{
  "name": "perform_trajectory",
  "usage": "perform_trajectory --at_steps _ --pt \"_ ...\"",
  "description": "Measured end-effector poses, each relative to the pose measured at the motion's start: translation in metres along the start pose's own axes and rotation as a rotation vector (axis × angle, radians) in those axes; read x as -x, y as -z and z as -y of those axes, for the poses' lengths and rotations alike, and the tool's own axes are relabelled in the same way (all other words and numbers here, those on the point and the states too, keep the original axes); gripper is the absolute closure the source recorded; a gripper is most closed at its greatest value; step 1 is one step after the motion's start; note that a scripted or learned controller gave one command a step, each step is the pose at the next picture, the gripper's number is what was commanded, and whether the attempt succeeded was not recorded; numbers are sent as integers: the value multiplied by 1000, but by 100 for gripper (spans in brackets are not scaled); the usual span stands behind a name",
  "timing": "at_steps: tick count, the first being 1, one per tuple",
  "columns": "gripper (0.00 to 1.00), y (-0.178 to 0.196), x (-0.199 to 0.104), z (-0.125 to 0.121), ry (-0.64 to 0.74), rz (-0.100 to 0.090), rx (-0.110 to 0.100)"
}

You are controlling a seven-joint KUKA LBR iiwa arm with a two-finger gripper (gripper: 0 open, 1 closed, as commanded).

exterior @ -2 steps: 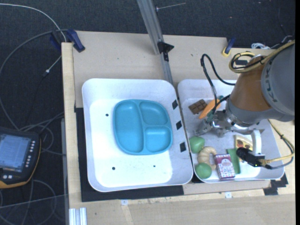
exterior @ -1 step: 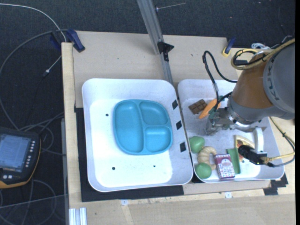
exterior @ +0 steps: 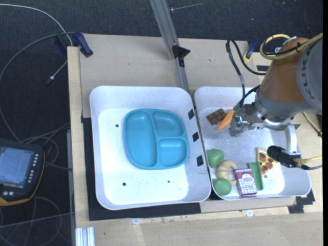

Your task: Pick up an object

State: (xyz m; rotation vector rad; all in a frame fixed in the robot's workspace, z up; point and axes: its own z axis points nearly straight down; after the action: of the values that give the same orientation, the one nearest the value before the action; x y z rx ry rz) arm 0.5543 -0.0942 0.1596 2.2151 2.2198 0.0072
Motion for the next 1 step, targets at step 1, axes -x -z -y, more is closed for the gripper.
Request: perform_trajectory --at_steps 1 --pt "100 44 1 2 -1 0 -1"
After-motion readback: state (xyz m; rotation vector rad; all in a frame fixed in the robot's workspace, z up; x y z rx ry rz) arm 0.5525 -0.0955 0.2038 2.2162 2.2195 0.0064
